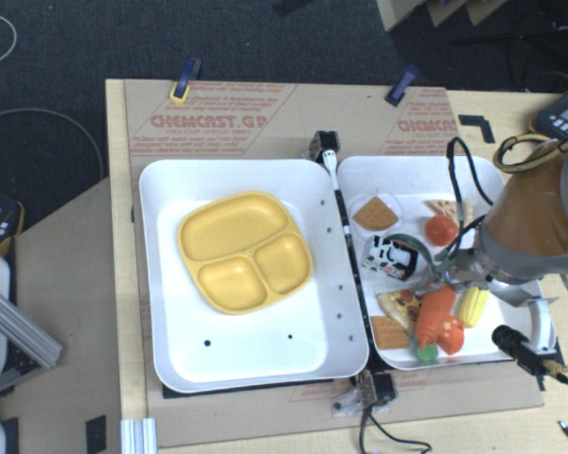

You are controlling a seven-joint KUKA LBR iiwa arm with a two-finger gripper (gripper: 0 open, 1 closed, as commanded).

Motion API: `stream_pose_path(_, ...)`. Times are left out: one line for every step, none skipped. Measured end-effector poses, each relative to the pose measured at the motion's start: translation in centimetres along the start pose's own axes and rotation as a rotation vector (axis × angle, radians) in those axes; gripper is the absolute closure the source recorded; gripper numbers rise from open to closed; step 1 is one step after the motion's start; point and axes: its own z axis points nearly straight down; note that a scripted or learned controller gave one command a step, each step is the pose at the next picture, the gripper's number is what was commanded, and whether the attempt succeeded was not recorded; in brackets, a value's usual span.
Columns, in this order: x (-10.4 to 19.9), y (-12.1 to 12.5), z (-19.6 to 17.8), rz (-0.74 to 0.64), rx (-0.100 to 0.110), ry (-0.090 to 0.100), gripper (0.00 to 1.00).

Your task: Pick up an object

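The gripper hangs low in the right bin, near its front edge; I cannot tell its state. A toy carrot and corn crowd it. The left bin holds a yellow tray.

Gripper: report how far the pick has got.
Done: the arm has reached over the right bin, its wrist above the toys. In hand: nothing visibly; the carrot, corn and tomato lie in the bin. Left: grasp and lift one.
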Motion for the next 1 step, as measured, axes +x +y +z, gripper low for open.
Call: stream_pose_path(-0.37, -0.17, -4.3, -0.002, 0.01, 0.001, 1.0)
